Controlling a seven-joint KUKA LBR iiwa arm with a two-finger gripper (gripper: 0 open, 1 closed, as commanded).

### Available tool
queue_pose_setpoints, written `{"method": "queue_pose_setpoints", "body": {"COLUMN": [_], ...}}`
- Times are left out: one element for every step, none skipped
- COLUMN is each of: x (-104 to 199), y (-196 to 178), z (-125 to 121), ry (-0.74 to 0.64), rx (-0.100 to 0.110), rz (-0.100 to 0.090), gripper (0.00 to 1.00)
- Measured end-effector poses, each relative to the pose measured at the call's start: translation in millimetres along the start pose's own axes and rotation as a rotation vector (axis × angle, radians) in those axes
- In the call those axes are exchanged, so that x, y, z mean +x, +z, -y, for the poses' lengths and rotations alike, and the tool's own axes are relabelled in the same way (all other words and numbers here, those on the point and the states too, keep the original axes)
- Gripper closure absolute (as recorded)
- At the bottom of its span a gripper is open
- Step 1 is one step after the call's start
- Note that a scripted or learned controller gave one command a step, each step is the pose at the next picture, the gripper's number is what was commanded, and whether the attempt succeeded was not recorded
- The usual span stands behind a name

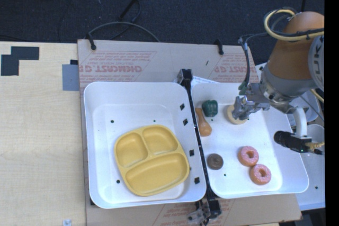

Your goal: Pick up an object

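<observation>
Gripper sits low on a cream round piece in the right bin; we cannot tell its state. Nothing lifted yet, we judge. Green pepper just left; donuts below.

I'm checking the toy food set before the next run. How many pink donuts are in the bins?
2. One donut lies in the right bin, toward its front; the other donut sits just beside it, nearer the front edge. The gripper may hide something.
</observation>
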State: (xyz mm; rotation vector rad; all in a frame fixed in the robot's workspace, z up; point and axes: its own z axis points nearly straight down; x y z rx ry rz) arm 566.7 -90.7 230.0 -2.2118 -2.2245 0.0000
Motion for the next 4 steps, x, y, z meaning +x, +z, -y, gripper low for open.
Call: {"method": "queue_pose_setpoints", "body": {"x": [51,103,150,201], "y": [12,20,25,5], "z": [-7,-12,-26,-33], "ry": [0.002,0.002,0.002,0.001], "rx": [0.002,0.003,-0.001,-0.002], "rz": [0.001,0.001,0.002,0.002], "gripper": [1.00,1.00,1.00,1.00]}}
